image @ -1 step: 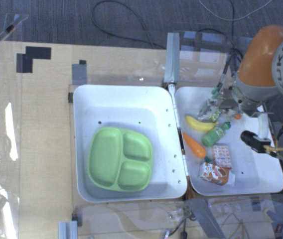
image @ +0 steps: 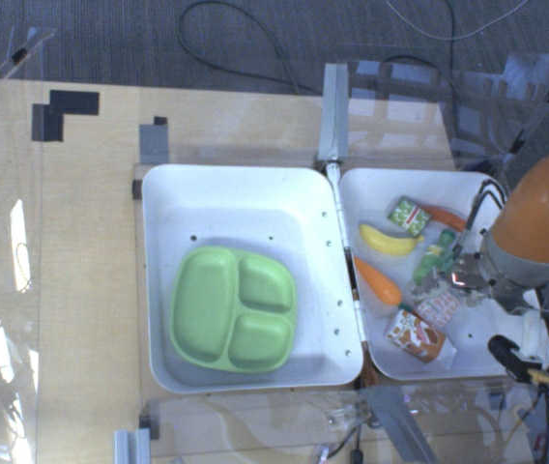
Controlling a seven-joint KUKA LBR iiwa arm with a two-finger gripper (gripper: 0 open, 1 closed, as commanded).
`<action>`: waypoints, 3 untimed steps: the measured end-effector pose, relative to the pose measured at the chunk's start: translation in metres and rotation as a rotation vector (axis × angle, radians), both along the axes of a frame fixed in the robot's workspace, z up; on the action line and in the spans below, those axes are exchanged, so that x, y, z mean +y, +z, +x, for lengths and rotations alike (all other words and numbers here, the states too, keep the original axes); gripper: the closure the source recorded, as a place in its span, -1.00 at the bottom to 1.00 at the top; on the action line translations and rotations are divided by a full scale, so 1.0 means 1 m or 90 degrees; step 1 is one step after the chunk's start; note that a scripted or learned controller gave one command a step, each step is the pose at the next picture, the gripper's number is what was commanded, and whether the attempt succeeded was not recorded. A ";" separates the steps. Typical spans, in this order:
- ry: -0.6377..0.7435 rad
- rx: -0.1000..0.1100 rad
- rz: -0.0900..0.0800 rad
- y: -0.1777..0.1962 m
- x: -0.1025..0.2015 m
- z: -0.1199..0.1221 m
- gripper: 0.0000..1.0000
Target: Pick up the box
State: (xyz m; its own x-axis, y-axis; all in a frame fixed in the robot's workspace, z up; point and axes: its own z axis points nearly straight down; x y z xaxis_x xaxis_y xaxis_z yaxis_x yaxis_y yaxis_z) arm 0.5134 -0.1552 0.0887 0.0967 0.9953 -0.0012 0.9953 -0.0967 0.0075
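Nearest me, the box lies tilted at the right bin's front, next to a carrot. Just past it I see the gripper low over a green item; can't tell its grip. Banana and small carton farther back. Green tray in left bin.

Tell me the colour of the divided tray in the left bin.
Light green tray, seen in the camera view.
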 end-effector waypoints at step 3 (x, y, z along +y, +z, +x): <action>-0.134 0.007 0.002 0.094 0.148 -0.027 1.00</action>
